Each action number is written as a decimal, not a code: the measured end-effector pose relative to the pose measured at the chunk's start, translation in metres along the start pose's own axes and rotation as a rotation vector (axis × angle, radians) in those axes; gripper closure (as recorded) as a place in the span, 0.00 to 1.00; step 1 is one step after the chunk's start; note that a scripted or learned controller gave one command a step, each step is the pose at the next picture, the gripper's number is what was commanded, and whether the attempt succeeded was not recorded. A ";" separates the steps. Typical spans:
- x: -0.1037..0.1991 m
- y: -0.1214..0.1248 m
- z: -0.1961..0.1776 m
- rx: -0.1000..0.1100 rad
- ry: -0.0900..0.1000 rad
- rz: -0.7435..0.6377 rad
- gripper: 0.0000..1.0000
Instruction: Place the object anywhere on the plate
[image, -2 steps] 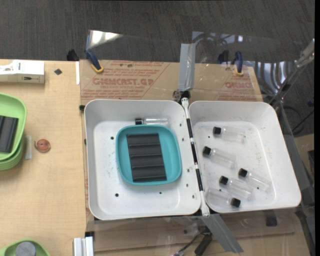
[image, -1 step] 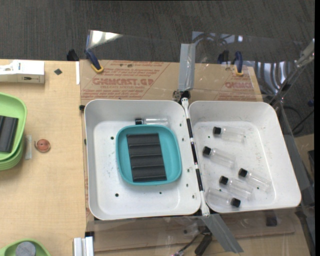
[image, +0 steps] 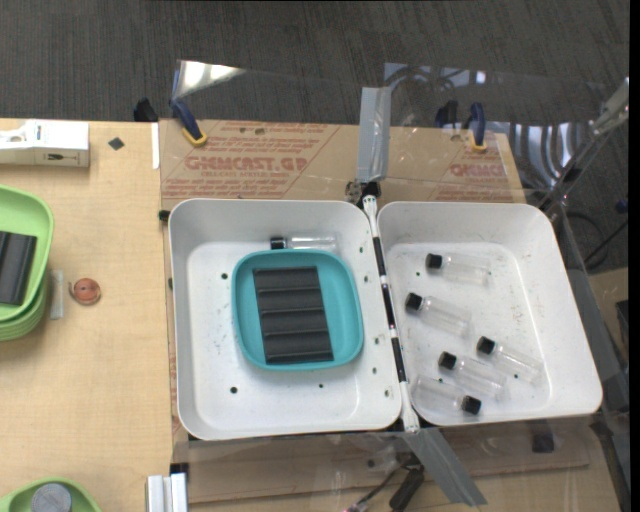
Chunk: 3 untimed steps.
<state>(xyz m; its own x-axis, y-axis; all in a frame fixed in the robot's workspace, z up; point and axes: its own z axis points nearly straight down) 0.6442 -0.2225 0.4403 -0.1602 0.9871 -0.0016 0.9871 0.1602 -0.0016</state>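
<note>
Two shallow white bins sit side by side, their inner rims touching along a black seam. The left bin (image: 200, 300) holds a teal plate (image: 346, 300) near its middle, with bare white floor all round it, widest along the near side. A black ribbed insert (image: 292, 315) covers most of the plate's floor, leaving only its raised rim bare. One clear vial (image: 305, 242) with a black cap lies just beyond the plate's far rim, close to the bin's back wall.

The right bin (image: 560, 300) holds five more capped vials, scattered and lying flat: one (image: 460, 266) toward the back, one (image: 440, 314) near the inner wall, one (image: 505, 356) toward the outer side, one (image: 470, 373) beside it, and one (image: 445, 397) by the near wall. Open floor remains along the bin's back and outer walls.

Whether the claw is open or closed cannot be told.

Behind the bins a cardboard sheet (image: 260, 160) lies clamped flat. On the wooden table (image: 110, 400) to the left stand a green tray (image: 30, 215), a white box (image: 45, 145) and a small reddish disc (image: 86, 291), all well apart from the bins.
</note>
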 end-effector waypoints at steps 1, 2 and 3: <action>0.000 0.000 0.000 0.000 0.000 0.000 0.00; 0.000 0.000 0.000 0.000 0.000 0.000 0.00; 0.000 0.000 0.000 0.000 0.000 0.000 0.00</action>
<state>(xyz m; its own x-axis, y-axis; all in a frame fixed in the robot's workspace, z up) 0.6442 -0.2225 0.4403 -0.1602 0.9871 -0.0016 0.9871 0.1601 -0.0016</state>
